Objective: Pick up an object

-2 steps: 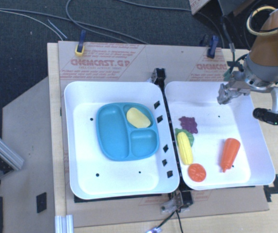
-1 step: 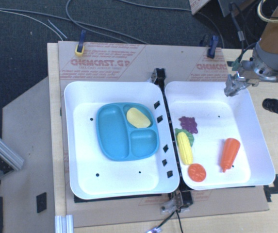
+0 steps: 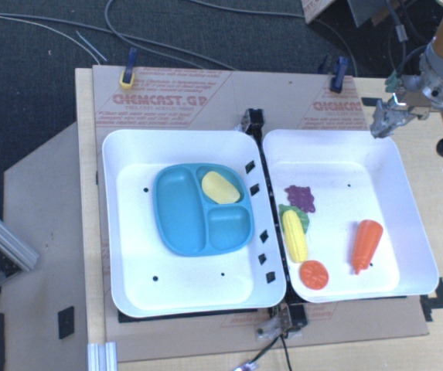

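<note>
- The gripper (image 3: pixel 383 122) hangs above the far right corner of the right bin (image 3: pixel 407 184), at its rim and well apart from everything lying inside; whether its fingers are parted or pressed together cannot be told from here, and nothing is seen between them.
- Candidates for the pick all lie in the near half of the right bin: an orange carrot (image 3: pixel 366 244) toward its right wall, a red tomato (image 3: pixel 313 273) near its front rim, a yellow corn cob (image 3: pixel 294 236) along its left wall, and a purple grape bunch (image 3: pixel 301 199) just beyond the corn.
- The carrot looks the best choice: it lies alone with bare floor around it, so the fingers could straddle its narrow width without nudging a neighbour.
- The corn and tomato sit tight against the bin's walls, which would likely crowd one finger.
- The left bin (image 3: pixel 128 207), beside the right bin, holds a blue divided tray (image 3: pixel 182 222) with a yellow piece (image 3: pixel 221 186) in one compartment.
- Under the bins lies a brown board (image 3: pixel 167 99) clamped to the counter; cables (image 3: pixel 151 22) trail over the dark floor beyond it.
</note>
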Controlling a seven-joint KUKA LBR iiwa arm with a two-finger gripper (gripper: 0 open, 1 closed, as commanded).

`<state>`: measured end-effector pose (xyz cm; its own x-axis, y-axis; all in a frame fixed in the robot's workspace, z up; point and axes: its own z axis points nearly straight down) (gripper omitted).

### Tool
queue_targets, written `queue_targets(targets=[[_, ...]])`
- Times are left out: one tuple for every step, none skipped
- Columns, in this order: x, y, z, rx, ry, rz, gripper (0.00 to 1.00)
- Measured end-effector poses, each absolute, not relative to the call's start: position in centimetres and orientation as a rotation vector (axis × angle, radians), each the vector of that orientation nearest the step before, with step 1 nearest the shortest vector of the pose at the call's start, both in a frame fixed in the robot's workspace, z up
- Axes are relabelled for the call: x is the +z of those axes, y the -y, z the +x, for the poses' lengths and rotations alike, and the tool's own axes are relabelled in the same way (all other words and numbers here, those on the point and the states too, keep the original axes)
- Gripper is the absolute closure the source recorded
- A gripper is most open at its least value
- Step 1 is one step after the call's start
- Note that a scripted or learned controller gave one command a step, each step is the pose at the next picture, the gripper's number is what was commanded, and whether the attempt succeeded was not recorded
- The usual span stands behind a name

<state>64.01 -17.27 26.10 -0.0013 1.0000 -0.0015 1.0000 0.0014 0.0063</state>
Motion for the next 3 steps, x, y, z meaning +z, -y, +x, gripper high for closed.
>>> queue_targets(targets=[[24.6, 12.5, 61.9, -0.001, -2.229, 2.221, 1.0], [24.3, 6.8, 59.0, 0.0, -2.231, 2.219, 1.0], [22.9, 2.0, 56.8, -0.002, -2.23, 2.22, 1.0]])
